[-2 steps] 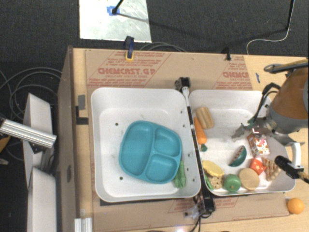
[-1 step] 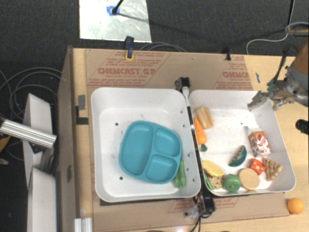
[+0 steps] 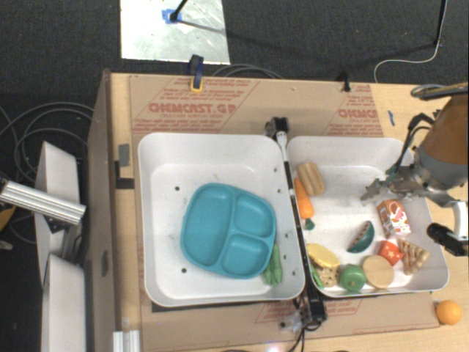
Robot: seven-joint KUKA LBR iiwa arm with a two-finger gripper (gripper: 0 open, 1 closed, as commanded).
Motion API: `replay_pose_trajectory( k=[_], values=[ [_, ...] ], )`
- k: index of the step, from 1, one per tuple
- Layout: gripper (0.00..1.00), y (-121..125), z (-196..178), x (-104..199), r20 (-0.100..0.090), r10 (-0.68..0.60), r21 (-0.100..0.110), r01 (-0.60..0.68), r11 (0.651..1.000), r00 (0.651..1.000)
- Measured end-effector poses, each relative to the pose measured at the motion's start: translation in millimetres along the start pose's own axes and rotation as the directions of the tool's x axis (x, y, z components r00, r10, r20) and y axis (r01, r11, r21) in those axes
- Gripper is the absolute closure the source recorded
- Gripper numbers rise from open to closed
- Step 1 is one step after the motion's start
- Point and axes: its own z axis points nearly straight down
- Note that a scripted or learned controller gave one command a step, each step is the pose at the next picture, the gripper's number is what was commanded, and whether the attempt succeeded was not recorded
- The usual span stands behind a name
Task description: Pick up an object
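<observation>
The right bin (image 3: 344, 152) holds several toy foods: a tan bread roll (image 3: 310, 178), an orange carrot (image 3: 303, 201), a watermelon slice (image 3: 360, 237), a red and white carton (image 3: 393, 217), a red piece (image 3: 390, 251), a brown waffle piece (image 3: 412, 254), a round cookie (image 3: 379, 271), a green apple (image 3: 352, 277) and a yellow banana (image 3: 322, 255). My gripper (image 3: 377, 188) hangs over the bin's right half, just above and left of the carton, with the arm coming in from the right. I see nothing held in it.
The left bin (image 3: 168, 160) carries a blue divided plate (image 3: 229, 229) and a green vegetable (image 3: 274, 265) against the divider. An orange ball (image 3: 448, 312) lies on the bench outside the right bin's lower corner. Cables run along the bench's left side.
</observation>
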Motion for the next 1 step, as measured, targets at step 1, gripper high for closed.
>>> replay_pose_trajectory(
  k=[1],
  values=[
    [0.00,51.5,-32.1,6.2,-0.002,-0.006,-0.002,0.006,1.000,1.000]
  ],
)
